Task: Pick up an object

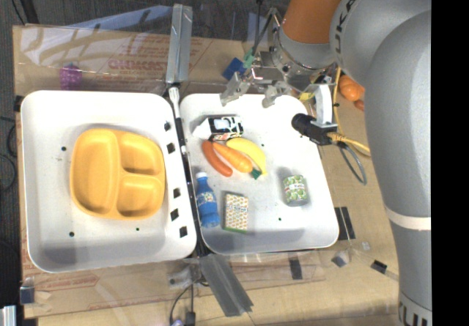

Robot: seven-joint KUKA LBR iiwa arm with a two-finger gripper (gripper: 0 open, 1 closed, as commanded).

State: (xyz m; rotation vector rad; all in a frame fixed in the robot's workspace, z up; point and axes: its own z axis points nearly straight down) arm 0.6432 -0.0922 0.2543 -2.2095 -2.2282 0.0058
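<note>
The two-finger metal gripper (252, 91) hung spread and empty over the right white bin (326, 207) at its twelve o'clock rim. Risky: the yellow plastic banana (249, 152) and orange carrot (225, 157) lay touching (one could drag the other). At six o'clock, a small blue bottle (207, 201), patterned packet (235, 212) and green can (294, 189). The left white bin (37, 171) held a yellow divided tray (117, 171).

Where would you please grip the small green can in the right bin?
Grip the small green can across its curved sides at mid-length, descending from directly above: it lies apart from the other items, leaving room on both sides for the gripper fingers.
</note>
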